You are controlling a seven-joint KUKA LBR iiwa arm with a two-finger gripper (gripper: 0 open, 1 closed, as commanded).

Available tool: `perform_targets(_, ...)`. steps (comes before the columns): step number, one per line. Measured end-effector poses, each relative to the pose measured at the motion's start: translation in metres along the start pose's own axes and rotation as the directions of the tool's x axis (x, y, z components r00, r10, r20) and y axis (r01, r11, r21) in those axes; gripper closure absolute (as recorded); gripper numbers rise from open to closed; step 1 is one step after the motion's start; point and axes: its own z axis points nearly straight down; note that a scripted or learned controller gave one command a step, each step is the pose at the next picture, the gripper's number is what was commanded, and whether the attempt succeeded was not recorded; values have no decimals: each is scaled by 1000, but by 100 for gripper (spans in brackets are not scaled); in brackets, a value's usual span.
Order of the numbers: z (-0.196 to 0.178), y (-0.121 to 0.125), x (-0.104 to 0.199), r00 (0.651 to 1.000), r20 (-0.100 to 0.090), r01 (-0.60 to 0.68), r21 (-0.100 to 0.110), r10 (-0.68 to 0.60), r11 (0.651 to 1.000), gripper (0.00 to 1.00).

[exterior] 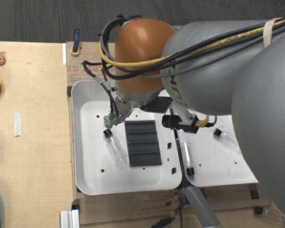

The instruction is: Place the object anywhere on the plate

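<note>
**Me:** The pincer point(112, 119) sits low over the left bin point(85, 175), tucked under the wrist. From here I cannot tell whether it is spread or pressed together, because the arm's bulk covers most of it.

**Desk:** Is it carrying anything?

**Me:** I see nothing in it. Going from the near side back: on the bin floor lies a clear tube point(116, 148), slanting, with its black cap point(107, 133) at the far end, just under the pincer's tip. I take that tube to be the object. It is on the floor of the bin, just beside the left edge of the plate point(143, 144) and not on it. The plate is the dark ribbed slab in the middle of the same bin.

**Desk:** What's in the other bin?

**Me:** The right bin point(228, 172) holds a second tube point(185, 155) near the dividing wall and a small capped vial point(218, 133) farther back. Beyond the bins, a blue clamp point(76, 41) sits on the bench's far edge.

**Desk:** So which step is this?

**Me:** I judge it's the pick, with nothing placed yet. The next move calls for a firm grip near the capped end, since a smooth round tube can roll or slip. After that it's a lift and a short carry to the right, setting the tube down along the ribs.
</note>
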Motion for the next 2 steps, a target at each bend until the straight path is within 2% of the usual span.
perform_targets(1,-7,-11,1,987,1,160,-2,-160,987,100)
perform_targets(2,-20,50,-62,975,3,221,-3,-221,975,100)
